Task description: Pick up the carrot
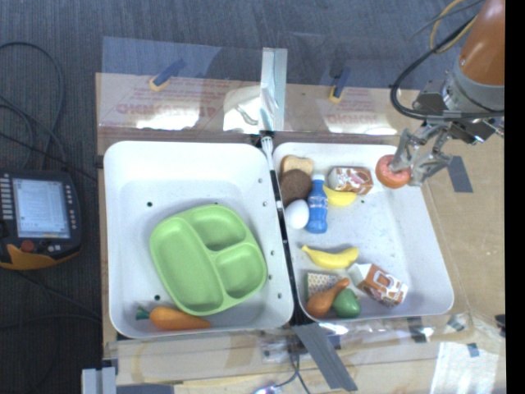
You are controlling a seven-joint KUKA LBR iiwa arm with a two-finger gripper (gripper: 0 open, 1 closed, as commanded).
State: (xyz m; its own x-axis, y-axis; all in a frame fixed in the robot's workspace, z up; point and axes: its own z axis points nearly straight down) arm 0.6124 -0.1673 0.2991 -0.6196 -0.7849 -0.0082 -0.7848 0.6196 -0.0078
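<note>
While pincer (pixel 413 164) hovers, carrot (pixel 175 318) lies opp. bin.

Mounted high above the bench (pixel 459 245), looking down at a slant, far enough off to take in both white bins whole. Left bin (pixel 131 179) and right bin (pixel 426 253) set side by side near mid-frame, their shared divider (pixel 277 220) running almost straight up the picture. Beyond the left bin's far rim, a strip of dark carpet (pixel 246 6); left of that bin, a handheld control pendant (pixel 37 216) on the floor. Arm (pixel 484 48) entering at upper right of the right bin.
</note>
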